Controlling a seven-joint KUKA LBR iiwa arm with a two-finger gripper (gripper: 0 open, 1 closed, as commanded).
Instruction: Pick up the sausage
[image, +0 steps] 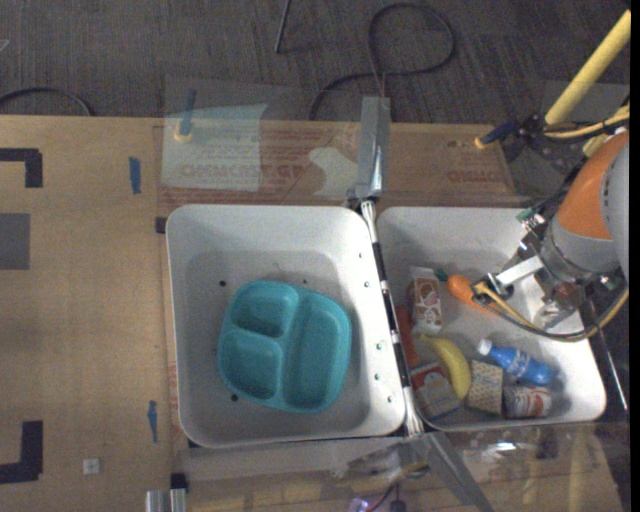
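Probably sausage is the reddish strip along left wall of right bin, beside carton. Judge it light, soft, slick; I'd pinch across mid-length. My gripper hovers well apart, over right side; grip state I cannot tell.

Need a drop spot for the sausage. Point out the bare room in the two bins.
Left white bin: bare floor all around the teal divided plastic tray, widest along the far wall. Right white bin: only the far strip is free; the yellow banana, blue bottle and cartons crowd the near half.
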